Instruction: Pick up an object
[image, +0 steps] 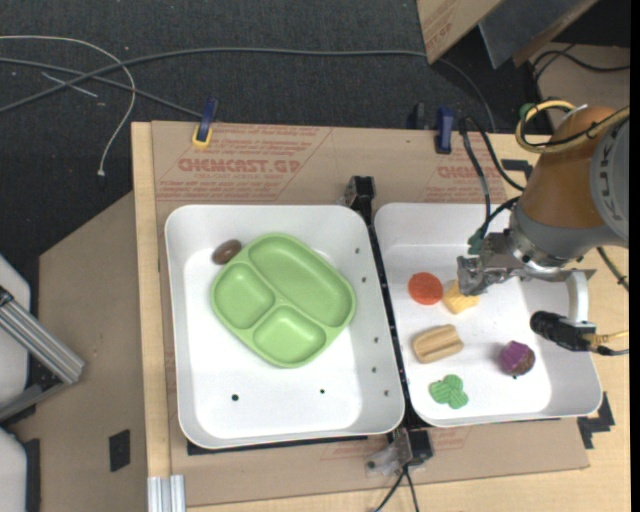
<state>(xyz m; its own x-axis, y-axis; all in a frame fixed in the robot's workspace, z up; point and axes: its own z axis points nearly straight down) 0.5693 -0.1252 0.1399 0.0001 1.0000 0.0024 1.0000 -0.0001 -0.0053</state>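
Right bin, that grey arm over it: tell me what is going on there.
The grey KUKA arm with the orange band reaches in from the right, and its gripper is low over the right white bin, right at the small yellow block. The orange round piece, tan bread-like piece, green leafy piece and purple piece lie loose around it. The left white bin holds a green divided plate and a small brown piece.

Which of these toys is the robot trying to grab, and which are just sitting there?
For the job:
- gripper, low in the right bin
- yellow block, right beneath the gripper, looks like the target

Just lying about:
- orange round piece
- tan bread roll
- green leafy toy
- purple toy
- green divided plate and a brown piece in the left bin
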